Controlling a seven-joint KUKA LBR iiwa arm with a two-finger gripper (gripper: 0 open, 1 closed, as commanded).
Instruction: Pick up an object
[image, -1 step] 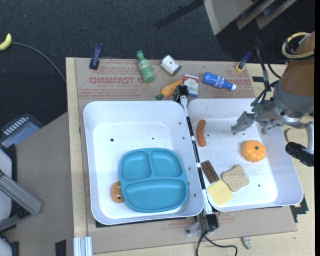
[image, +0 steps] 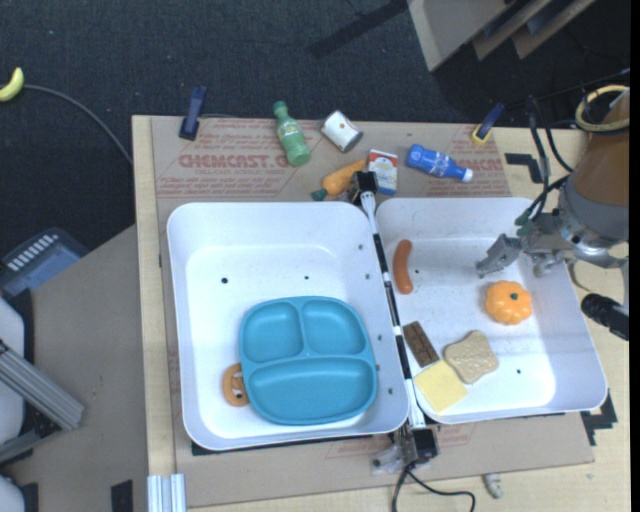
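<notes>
Bright even overhead light, white bins (image: 200, 240) slightly glary, soft shadows, mild blur

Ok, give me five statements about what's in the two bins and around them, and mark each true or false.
1. The blue divided plate lies in the left bin. True.
2. The orange pumpkin sits on the blue divided plate. False: it lies in the right bin, below the gripper.
3. The sausage lies in the right bin near the divide between the bins. True.
4. The green bottle stands upright inside the left bin. False: it lies on the board beyond the bins.
5. The gripper holds the yellow cheese slice. False: the cheese rests at the right bin's front edge.
</notes>
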